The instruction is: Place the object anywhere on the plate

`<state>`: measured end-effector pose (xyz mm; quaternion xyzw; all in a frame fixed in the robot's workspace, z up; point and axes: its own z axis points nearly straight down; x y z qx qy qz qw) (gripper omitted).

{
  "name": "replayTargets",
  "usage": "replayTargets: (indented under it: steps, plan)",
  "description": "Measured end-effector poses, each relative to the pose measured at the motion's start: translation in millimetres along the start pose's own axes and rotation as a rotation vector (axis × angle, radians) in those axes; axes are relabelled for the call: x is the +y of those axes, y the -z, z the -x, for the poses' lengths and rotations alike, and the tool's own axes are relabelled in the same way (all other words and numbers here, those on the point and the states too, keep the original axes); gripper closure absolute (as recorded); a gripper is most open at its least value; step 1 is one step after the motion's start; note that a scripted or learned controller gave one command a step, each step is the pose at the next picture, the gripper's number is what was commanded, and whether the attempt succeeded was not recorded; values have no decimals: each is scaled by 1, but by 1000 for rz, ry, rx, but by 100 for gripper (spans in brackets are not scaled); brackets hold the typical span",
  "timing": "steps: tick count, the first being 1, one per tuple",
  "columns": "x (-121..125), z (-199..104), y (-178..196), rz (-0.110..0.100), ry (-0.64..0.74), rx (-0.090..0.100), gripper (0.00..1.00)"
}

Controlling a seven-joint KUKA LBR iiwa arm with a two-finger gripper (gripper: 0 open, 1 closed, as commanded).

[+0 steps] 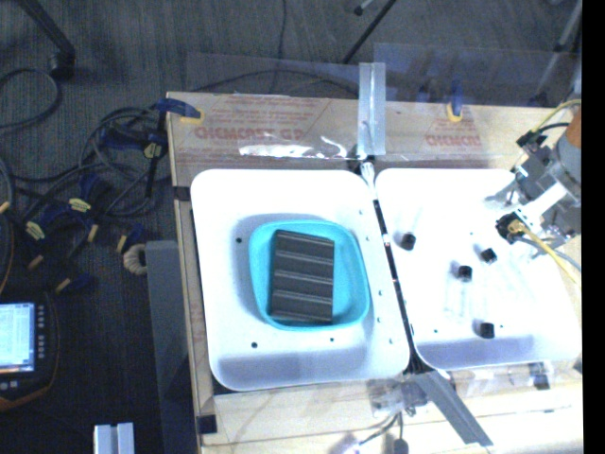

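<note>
Both white bins (284, 367) look like smooth moulded plastic with a soft sheen, and the turquoise plate (352, 287) in the left one has the same slick plastic look. The dark ribbed block (302, 275) lying on it is matt grey, its ridges catching only faint light. Beneath the bins the worktop (255, 132) shows as dull brown cardboard with red print, crossed by a strip of shiny silver tape (371, 112).

— can you read any words here?
— there are red letters on the brown cardboard (274, 126) behind the white bins. they are blurry. i can't make out the word.
— any more?
— more red letters on the right part of the cardboard, too blurry. the little screen (17, 334) is too small to read.
</note>
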<state>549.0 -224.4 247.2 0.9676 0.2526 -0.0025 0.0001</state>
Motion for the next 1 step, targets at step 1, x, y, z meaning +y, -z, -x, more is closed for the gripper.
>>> replayTargets:
  steps: [1]
  plan:
    - [-23,39,-21,-2,-44,0,0]
